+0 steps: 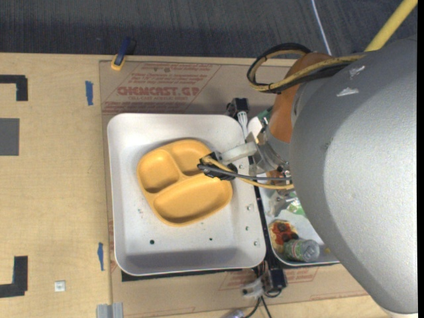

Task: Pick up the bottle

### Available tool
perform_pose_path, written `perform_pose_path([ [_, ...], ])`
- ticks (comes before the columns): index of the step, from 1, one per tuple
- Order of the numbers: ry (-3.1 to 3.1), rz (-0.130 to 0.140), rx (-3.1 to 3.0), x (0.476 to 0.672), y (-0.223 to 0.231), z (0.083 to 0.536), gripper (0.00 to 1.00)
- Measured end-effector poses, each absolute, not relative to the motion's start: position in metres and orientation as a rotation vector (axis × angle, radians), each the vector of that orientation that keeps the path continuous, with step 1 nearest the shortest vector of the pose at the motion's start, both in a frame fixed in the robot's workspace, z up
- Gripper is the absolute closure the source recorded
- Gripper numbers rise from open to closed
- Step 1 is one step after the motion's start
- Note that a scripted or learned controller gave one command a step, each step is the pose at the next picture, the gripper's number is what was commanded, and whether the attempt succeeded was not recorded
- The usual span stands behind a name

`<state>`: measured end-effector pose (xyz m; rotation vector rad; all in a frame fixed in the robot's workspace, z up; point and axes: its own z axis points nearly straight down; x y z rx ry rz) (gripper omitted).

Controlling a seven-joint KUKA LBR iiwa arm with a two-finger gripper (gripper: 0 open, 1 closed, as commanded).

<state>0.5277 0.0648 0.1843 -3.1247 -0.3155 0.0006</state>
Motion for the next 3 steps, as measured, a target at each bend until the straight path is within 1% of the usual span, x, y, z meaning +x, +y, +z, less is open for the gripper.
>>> perform_pose_path([
  [1, -0.313, 0.001, -3.124, 0.528, 0.065, 0.194, 1.0],
  [2, -0.51, 0.006, -3.097, 0.502, -0.074, 0.184, 1.0],
  [3, -0.511, 0.006, -3.096, 0.502, -0.073, 0.184, 0.0],
])
